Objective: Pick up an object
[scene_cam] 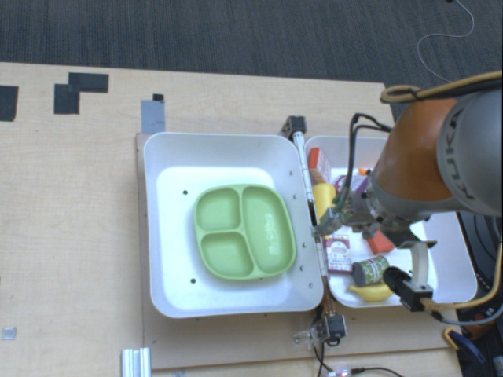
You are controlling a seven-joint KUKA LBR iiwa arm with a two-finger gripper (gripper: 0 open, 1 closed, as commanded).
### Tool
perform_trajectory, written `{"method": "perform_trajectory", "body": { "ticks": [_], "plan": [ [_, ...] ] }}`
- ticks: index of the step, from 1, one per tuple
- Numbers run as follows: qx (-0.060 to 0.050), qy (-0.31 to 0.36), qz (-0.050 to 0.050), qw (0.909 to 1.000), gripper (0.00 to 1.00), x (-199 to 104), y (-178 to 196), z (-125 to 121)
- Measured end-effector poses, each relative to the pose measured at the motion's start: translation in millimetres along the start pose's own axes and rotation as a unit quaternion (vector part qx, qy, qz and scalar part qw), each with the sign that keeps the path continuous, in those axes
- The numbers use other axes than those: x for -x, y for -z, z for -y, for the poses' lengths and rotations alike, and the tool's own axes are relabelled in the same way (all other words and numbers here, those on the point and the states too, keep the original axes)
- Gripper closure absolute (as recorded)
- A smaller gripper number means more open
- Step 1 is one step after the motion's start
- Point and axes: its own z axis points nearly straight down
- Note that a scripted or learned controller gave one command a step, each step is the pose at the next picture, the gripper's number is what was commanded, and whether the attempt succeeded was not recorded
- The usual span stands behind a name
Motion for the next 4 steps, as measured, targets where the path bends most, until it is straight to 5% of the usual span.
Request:
{"method": "perform_trajectory", "body": {
  "ticks": [2, 3, 4],
  "plan": [
    [0.000, 0.000, 0.000, 1.0000, 0.00, 0.0, 0.0, 0.0],
    [0.004, 0.005, -0.009, 0.9999, 0.00, 23.3, -48.0, -3.3],
    [0.005, 0.008, -0.011, 0.9999, 1.00, 21.0, -37.5, -5.0]
  ]
}}
